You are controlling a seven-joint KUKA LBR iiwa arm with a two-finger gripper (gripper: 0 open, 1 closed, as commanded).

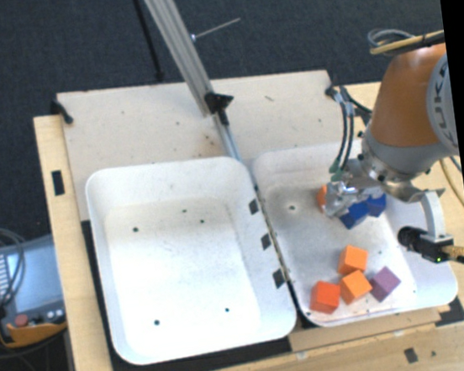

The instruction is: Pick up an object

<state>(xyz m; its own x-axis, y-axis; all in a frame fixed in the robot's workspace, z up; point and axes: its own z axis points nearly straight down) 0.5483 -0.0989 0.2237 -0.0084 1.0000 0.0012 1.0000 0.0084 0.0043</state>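
The hand point(346, 199) is lowered into the right bin point(287, 183), near its middle, over a blue block point(363, 211) w/ a small orange piece point(322, 197) just beside it. Grip state can't be told: the wrist hides it, and nothing is seen clearly held. Three orange blocks point(346, 277) and a purple block point(385, 282) are left untouched near the bin's front edge. The left bin point(98, 198) isn't involved. Judged approx.: pick is at the reach/grasp stage; lift not yet done.
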